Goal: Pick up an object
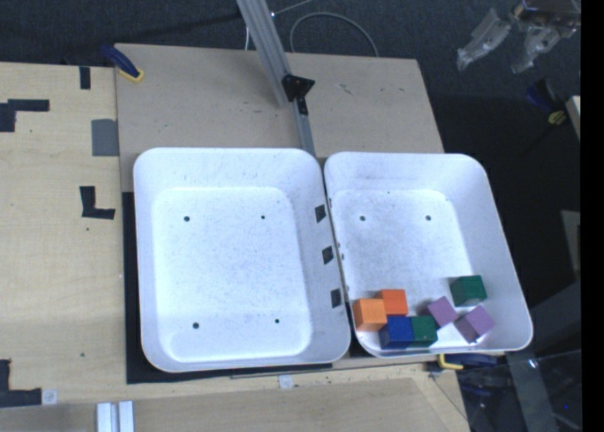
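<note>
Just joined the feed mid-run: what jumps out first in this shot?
A cluster of coloured blocks, orange, blue, green and purple, crowds the near end of the right bin. The gripper sits high at the top right, well away from both bins. A slanted metal bar runs down to where the left bin meets the right one.
</note>
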Robot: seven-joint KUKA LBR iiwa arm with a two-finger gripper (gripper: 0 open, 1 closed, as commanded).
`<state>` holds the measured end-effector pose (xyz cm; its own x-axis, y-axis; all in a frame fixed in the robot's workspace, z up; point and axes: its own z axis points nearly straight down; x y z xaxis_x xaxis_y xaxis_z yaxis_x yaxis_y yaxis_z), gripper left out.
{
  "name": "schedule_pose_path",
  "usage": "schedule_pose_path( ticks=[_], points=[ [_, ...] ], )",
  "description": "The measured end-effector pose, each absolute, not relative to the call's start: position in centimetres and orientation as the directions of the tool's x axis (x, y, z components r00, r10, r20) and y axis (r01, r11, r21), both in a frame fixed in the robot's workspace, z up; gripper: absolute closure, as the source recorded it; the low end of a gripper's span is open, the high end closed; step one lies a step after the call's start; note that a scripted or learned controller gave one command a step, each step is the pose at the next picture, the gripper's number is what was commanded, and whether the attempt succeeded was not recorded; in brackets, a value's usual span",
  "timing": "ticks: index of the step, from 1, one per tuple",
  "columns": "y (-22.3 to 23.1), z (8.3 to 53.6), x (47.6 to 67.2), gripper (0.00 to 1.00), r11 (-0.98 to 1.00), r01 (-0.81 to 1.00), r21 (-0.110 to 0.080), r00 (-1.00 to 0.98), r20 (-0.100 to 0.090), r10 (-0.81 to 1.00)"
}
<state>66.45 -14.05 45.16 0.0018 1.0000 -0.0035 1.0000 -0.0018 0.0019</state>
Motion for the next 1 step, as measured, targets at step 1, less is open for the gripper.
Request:
schedule_pose_path(
  ticks=[1],
  points=[
    [-9.57, 40.60, 68.09, 0.00, 0.004, 1.000, -0.005, -0.004, 0.000, 1.000]
  ],
)
